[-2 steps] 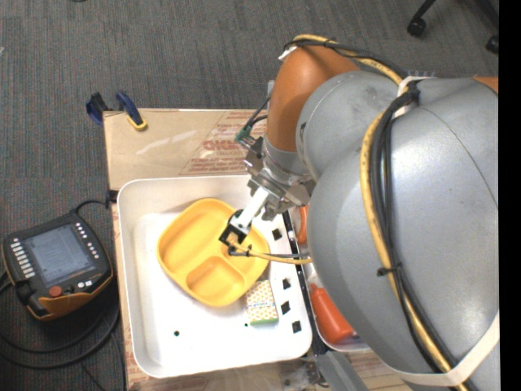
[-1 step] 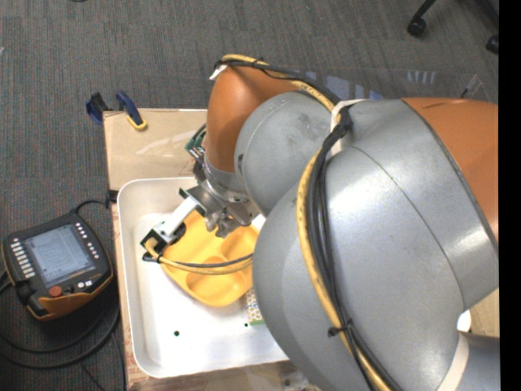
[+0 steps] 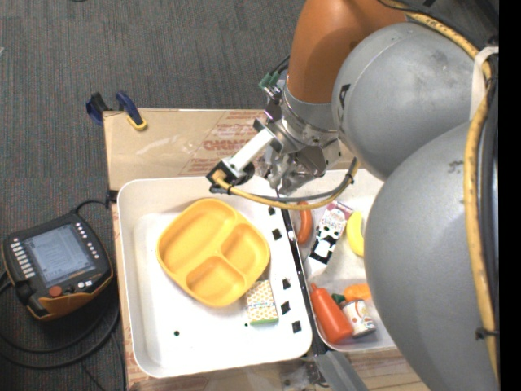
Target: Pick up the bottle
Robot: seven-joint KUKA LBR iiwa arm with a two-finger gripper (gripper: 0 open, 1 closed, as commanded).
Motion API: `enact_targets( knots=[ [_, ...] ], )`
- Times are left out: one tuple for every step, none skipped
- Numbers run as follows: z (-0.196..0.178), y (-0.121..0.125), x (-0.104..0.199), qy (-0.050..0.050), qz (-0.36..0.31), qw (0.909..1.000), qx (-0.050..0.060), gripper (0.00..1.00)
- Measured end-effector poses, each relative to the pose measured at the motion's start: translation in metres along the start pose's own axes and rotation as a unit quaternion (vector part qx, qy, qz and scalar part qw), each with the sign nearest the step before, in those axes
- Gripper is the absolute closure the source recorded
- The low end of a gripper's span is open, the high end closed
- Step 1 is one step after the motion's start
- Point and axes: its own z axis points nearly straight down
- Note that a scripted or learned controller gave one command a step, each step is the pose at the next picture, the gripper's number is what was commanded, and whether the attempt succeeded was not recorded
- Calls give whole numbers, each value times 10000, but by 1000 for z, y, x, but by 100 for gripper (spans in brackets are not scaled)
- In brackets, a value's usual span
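— Bottle?
— Lying flat in the right bin, near corner, crowded against a small can.
— Gripper?
— Farther back, above the bins' shared rim. Spread or pressed together: cannot tell. Probably not yet aligned.

Orange bottle lying in right bin
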Motion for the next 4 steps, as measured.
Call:
enact_targets(
  knots=[
    [193, -20, 14, -19, 203, 9998, 18, 100],
    [129, 91, -29, -6, -59, 10000, 14, 100],
    [195, -13, 45, 6, 1598, 9871, 9, 100],
    [86, 43, -9, -13, 499, 9988, 9, 100]
  ],
)
